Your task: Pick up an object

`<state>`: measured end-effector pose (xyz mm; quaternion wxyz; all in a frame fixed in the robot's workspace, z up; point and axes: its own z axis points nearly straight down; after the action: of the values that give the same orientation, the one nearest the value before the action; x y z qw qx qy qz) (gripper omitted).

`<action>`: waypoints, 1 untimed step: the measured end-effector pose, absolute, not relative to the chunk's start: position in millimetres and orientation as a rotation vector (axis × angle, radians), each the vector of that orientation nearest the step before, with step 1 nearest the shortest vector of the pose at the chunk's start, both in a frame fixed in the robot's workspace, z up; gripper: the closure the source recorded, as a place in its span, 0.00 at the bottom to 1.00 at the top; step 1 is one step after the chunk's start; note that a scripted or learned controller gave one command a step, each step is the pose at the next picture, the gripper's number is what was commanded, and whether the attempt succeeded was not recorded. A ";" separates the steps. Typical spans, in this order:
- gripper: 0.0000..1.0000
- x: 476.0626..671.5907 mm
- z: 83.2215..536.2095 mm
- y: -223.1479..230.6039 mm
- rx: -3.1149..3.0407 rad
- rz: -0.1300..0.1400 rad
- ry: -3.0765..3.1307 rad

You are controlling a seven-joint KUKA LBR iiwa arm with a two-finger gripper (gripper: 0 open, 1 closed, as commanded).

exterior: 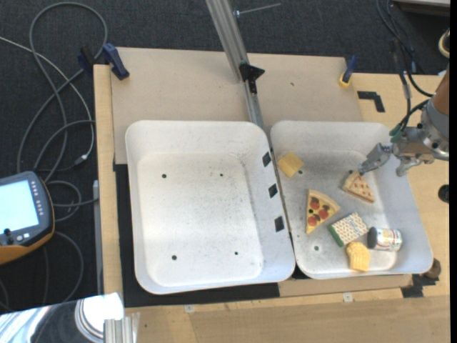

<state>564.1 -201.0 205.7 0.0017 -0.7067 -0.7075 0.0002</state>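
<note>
The right bin [414,213] holds several toys. A yellow cheese block [290,165] lies near its left wall. A pizza slice [320,210] rests in the middle, and a smaller pizza wedge [359,187] lies to its upper right. Toward the front sit a green-checked box [348,229], a yellow ridged piece [358,256] and a small white jar [386,239] on its side. My gripper [385,167] hangs over the right bin's right side, open, with nothing between its fingers. Its left finger [371,161] points down at the smaller wedge, just above it.
The left bin [193,206] sits beside the right one, with black clips along the shared wall. A metal pole [228,34] slants up from between the bins. Cables and a teach pendant [21,209] lie off the bench at the left.
</note>
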 end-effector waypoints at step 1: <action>0.00 564.1 205.7 -201.0 -2.218 0.000 -2.220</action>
<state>564.1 -201.0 205.7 0.0017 -0.7067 -0.7076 0.0001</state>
